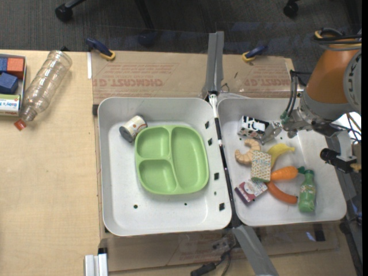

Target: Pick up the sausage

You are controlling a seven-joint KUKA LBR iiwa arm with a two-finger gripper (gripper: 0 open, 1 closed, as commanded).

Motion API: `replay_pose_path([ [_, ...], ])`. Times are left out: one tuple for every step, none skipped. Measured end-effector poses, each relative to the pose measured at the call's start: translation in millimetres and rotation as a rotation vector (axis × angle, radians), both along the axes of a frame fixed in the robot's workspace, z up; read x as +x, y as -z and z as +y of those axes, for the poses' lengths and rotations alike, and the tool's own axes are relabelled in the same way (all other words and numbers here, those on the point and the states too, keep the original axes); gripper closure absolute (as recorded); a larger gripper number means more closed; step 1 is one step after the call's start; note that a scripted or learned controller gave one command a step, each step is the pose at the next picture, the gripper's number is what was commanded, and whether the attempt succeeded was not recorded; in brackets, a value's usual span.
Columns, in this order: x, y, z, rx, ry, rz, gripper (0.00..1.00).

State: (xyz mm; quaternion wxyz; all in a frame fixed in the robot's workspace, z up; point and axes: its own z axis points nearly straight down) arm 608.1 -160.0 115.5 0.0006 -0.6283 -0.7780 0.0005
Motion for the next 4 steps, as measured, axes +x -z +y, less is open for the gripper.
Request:
replay_pose_path([
  [1,-10,-2,-0.001,0.003,-0.002,1.0],
  [12,-63,23,-0.001,0.105,-0.002,1.0],
  [-35,-75,-12,-0.001,0.131,-0.001,1.0],
  [-90,-14,-26,-0.001,0.336,0.001,1.0],
])
